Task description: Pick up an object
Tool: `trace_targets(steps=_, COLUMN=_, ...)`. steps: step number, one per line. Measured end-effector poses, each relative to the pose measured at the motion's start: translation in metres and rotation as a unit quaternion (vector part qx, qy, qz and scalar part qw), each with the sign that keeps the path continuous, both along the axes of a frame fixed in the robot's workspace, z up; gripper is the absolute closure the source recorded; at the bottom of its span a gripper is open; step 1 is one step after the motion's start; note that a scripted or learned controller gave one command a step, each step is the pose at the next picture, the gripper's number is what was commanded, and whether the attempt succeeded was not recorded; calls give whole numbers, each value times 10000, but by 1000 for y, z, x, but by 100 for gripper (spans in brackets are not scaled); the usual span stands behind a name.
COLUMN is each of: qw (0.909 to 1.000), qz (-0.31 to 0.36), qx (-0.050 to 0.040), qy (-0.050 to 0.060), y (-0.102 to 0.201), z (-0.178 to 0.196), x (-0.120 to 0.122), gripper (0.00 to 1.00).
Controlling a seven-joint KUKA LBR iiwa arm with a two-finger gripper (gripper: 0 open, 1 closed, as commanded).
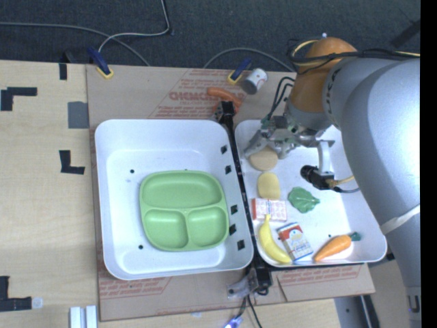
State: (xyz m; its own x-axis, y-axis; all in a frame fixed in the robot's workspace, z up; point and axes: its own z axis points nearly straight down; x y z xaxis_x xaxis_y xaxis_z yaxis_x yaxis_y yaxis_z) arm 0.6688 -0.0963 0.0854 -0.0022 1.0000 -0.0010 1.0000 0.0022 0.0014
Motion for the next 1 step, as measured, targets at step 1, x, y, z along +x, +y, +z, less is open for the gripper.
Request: trace_targets(steps=1, qw=10000, qz=-6, qx=-5, qy=0, y=2, z=0, x=0, gripper=0)
